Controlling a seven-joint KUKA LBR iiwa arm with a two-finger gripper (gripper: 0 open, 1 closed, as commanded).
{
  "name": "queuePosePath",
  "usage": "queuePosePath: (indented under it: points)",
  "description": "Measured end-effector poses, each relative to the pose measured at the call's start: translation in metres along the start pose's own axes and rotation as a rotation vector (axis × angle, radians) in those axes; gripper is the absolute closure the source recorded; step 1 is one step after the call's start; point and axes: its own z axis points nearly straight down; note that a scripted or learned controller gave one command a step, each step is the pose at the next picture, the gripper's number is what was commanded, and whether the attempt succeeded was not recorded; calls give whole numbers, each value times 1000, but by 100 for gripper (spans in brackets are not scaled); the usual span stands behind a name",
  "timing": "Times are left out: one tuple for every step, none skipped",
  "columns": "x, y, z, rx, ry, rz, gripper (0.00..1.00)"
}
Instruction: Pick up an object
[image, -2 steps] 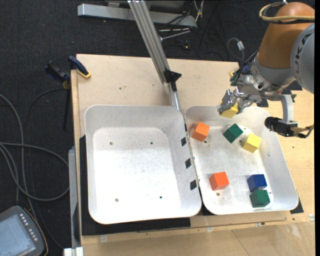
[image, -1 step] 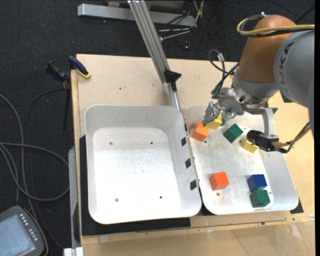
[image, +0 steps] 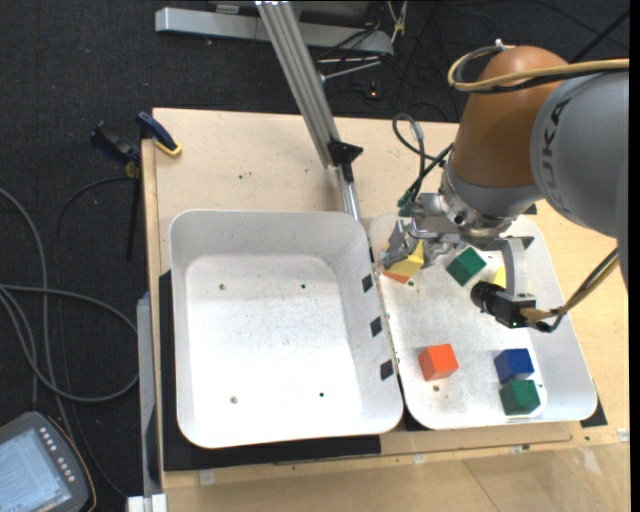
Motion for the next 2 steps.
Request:
queuePosePath:
  points:
    - [42, -30, -4, 1, 0, 0, 100]
    - [79, -58, 12, 2, -1, 1, 100]
